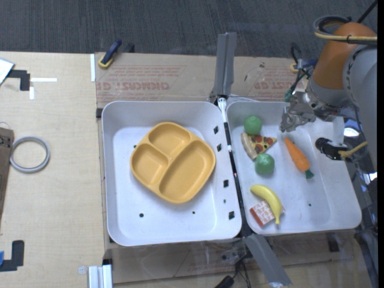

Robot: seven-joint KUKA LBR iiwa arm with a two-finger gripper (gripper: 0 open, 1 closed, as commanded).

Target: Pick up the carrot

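Carrot [297, 155] just below fingers [290, 123]

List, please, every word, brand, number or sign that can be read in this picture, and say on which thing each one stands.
"CHEMCAST" (uncertain, faint red print, upside down): on the cardboard sheet behind the left bin. A smaller line beside it is too blurred to read.
Small red and white packet beside the banana in the right bin: print too small to read.

The gripper [290, 122] hangs just above the carrot's [296, 153] upper end. Left of its fingers the pizza slice [257, 143] and two green balls (one [253, 125], another [264, 164]) crowd in. Below-right of them, bare bin floor [327, 188] lies open.
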